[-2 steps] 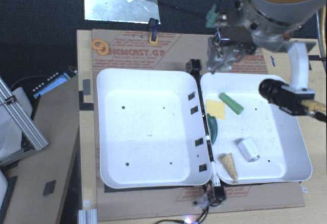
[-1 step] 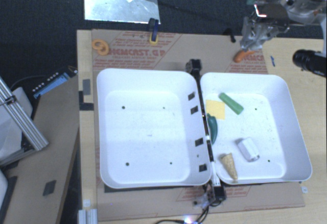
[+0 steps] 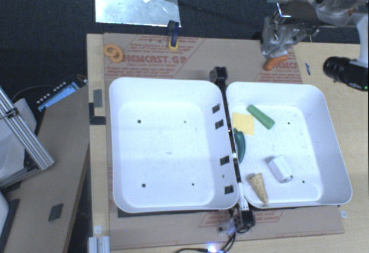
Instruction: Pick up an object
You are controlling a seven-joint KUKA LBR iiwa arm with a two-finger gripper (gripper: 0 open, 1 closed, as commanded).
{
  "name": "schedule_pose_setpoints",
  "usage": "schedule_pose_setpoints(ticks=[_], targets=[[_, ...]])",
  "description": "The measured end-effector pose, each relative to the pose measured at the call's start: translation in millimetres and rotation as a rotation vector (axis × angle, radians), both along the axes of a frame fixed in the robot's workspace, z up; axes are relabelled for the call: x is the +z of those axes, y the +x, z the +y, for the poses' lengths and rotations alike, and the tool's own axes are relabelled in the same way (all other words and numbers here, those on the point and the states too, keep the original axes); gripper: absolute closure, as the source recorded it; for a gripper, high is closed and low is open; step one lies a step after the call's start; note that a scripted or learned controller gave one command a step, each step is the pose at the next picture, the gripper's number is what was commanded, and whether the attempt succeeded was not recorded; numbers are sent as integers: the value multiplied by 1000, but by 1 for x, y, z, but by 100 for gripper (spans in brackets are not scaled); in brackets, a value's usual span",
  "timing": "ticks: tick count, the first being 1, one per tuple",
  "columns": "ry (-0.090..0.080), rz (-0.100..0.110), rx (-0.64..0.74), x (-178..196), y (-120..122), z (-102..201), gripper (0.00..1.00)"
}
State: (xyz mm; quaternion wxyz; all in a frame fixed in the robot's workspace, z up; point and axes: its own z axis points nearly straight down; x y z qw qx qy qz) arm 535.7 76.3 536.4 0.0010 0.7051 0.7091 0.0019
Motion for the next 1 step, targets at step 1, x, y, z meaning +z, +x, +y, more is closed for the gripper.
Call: schedule_pose_setpoints(ticks=[1], targets=[[3, 2, 11, -1, -52, 102, 100]])
